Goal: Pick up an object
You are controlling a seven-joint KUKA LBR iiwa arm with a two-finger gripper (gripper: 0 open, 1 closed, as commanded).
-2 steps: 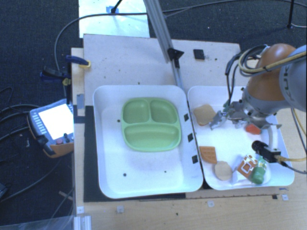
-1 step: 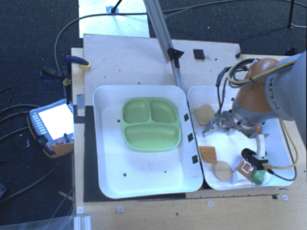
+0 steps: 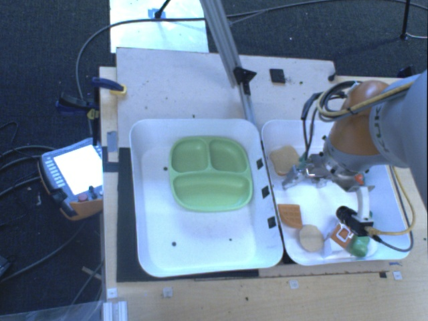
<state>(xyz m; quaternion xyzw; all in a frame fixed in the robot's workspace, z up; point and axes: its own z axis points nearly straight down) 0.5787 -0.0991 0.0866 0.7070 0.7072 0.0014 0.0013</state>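
Two white bins on bench; gripper [image 3: 295,176] low in right bin [image 3: 391,246] beside tan piece [image 3: 284,158], grip state indiscernible.

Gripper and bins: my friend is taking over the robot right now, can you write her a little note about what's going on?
Gripper: low in the right bin, beside the tan piece at the bin's upper left; I cannot tell if it is open or shut, and nothing shows held.
Right bin also holds an orange square, a beige round piece, a small orange-and-white item and a green ball near the front.
Left bin: a green divided plate.
Done: nothing lifted yet.
Left: grasp one object and raise it.
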